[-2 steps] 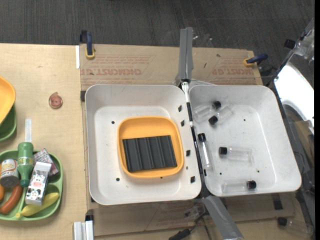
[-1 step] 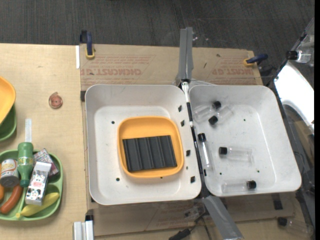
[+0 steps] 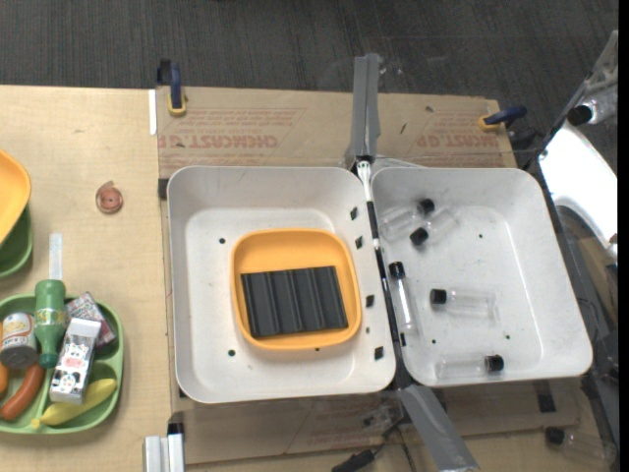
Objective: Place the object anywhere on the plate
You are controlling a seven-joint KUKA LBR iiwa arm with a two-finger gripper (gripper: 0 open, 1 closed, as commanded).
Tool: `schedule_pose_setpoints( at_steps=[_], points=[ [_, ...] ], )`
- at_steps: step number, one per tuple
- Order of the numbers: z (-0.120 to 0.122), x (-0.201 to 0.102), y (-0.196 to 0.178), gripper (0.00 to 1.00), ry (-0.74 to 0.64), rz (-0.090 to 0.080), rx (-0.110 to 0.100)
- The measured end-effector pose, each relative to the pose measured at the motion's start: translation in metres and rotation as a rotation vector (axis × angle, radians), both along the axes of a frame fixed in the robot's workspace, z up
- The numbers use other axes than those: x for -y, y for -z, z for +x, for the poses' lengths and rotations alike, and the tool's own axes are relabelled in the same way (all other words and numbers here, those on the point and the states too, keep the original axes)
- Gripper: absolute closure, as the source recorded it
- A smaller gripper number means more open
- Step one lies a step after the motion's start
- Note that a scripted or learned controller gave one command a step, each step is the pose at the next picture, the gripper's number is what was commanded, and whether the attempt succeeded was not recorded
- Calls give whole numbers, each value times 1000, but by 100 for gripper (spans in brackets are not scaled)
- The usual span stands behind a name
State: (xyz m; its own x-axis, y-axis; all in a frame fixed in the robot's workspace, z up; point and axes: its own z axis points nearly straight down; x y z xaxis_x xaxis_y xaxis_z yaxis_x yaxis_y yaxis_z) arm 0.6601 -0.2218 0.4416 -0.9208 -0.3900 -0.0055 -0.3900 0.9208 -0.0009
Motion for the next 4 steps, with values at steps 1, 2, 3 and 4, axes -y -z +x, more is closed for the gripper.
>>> schedule_pose_setpoints(
  at_steps=[1,2,3,4],
  points=[
    [0,0,0,100,-444,-1,1],
    [0,0,0,100,-844,-2,1],
    [0,0,0,0,-844,-2,1],
    [-21,-1,90,0,-1099,-1,-1]
  ],
)
